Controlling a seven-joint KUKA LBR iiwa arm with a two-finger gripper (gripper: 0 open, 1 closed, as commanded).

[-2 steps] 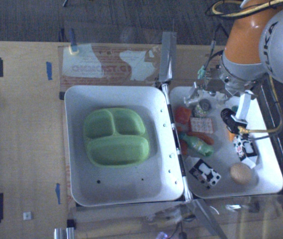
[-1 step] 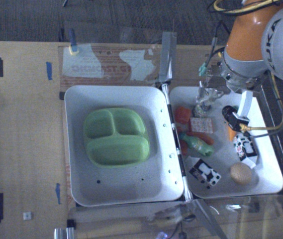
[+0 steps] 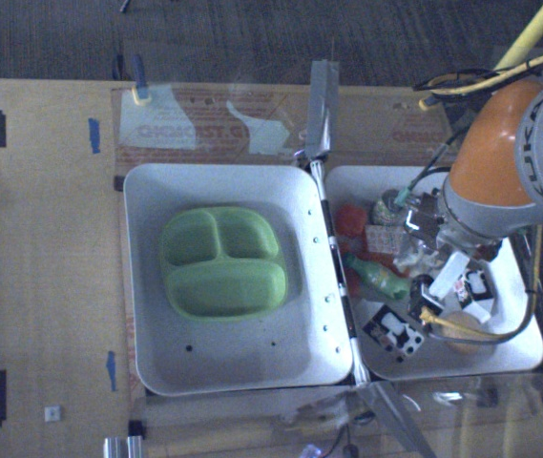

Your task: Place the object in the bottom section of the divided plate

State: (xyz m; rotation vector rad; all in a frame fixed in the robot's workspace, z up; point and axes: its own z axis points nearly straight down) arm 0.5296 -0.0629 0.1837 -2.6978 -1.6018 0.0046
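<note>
- The green divided plate (image 3: 223, 262) is lying in the middle of the left white bin (image 3: 152, 351), its one wide section facing the lower edge of the view and two smaller sections above it; all three sections are showing bare green.
- The objects are sitting in the right white bin (image 3: 524, 351): a red item (image 3: 351, 220) near the bin's upper left, a green bottle-like item (image 3: 378, 279) lying on its side below it, a black-and-white patterned piece (image 3: 392, 333) near the lower edge, and a tan rounded item (image 3: 462, 328) to its right.
- The hand (image 3: 430, 265) is hanging over the middle of that clutter, just beside the green item; whether it is spread or pinching anything cannot be told.
- The grey arm with its orange band (image 3: 492, 151) is reaching in from the right.
- Both bins are resting side by side on the wooden counter (image 3: 42, 284), which is carrying blue tape marks (image 3: 93, 134).
</note>
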